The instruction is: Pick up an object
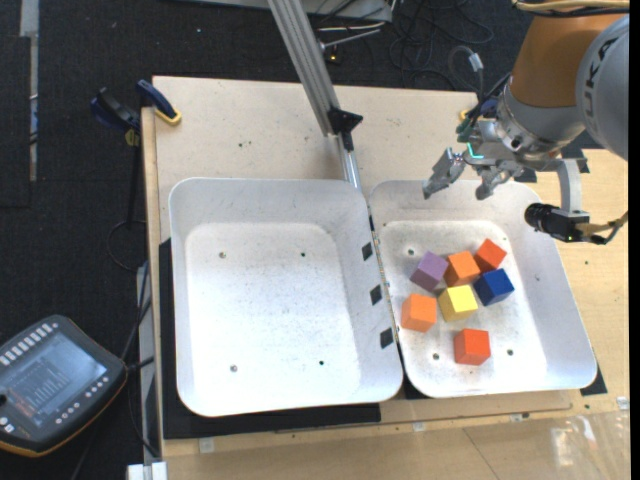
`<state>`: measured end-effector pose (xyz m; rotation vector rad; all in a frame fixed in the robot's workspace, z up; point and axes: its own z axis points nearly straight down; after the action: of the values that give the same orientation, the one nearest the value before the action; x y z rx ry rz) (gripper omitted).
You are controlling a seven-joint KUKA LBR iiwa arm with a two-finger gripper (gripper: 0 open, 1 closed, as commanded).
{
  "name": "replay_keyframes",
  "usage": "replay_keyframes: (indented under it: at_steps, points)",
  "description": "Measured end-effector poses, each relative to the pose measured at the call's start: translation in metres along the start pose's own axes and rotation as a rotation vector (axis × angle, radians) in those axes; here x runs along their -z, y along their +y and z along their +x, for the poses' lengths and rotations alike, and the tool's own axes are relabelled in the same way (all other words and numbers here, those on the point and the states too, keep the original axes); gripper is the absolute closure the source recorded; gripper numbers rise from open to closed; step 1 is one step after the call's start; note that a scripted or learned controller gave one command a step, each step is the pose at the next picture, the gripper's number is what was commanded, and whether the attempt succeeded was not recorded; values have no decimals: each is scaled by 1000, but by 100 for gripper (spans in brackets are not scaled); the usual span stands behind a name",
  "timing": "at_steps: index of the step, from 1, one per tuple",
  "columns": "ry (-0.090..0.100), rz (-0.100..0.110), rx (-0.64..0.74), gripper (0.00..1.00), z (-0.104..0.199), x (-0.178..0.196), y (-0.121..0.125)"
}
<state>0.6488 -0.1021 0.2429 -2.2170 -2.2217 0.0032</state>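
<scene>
A: Nearest to us, what do we have?

B: At the near left corner we see a grey pendant (48, 386) with a screen, lying off the surface (250, 118). Then come the two white bins. The left bin (195, 268) has only specks on its floor. The right bin (560, 338) holds all the blocks.

A: We count seven blocks?

B: Yes. Closest to us sits a red block (472, 347), a little apart from the others. Behind it an orange block (419, 312) and a yellow block (459, 301) stand side by side, and the blue block (494, 286) is just right of the yellow one. Farther back we see a purple block (431, 270), a second orange block (463, 266) and an orange-red block (490, 254), packed close in a cluster.

A: And the claw?

B: The claw (462, 179) hangs above the far rim of the right bin, beyond the cluster and clear of every block. Its two fingers (441, 177) are spread wide with nothing between them. The arm (560, 68) comes in from the right, its orange band above the wrist.

A: Anything farther?

B: A slanted metal pole (305, 53) meets the surface between the bins' far edges, and a blue and yellow clamp (135, 108) grips the far left corner.
</scene>
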Motion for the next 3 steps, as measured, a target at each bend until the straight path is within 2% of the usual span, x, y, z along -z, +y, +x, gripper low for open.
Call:
replay_keyframes:
  at_steps: [1,3]
  points:
    - [0,-4,1,0,0,2,1]
    - [-1,2,-4,0,-13,-107,-9]
